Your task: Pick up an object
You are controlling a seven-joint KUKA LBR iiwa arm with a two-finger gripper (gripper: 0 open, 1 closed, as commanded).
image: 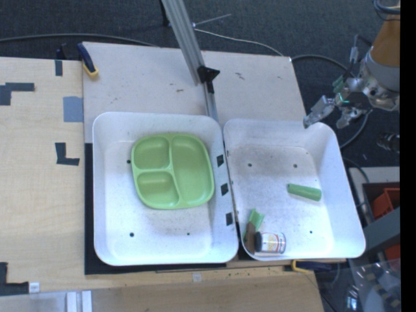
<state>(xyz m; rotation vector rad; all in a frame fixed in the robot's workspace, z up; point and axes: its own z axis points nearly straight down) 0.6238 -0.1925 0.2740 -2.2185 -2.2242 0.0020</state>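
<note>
Objects to pick number three, all lying in the right bin point(338, 174): one green stick point(304, 192) at about three o'clock on the bin floor, one small green piece point(255, 219) near seven o'clock, and one small jar point(270, 242) with a dark cap and a white label, on its side at the bin's six o'clock edge, just beside the green piece. One left bin point(104, 194) sits touching the right one and bears a single green divided plate point(173, 171) with three compartments, lying flat toward the bin's one o'clock part. One gripper point(330, 109) hangs beyond the right bin's one o'clock corner, apart from all three objects, with nothing between its fingers; how wide the fingers stand cannot be told.
</note>
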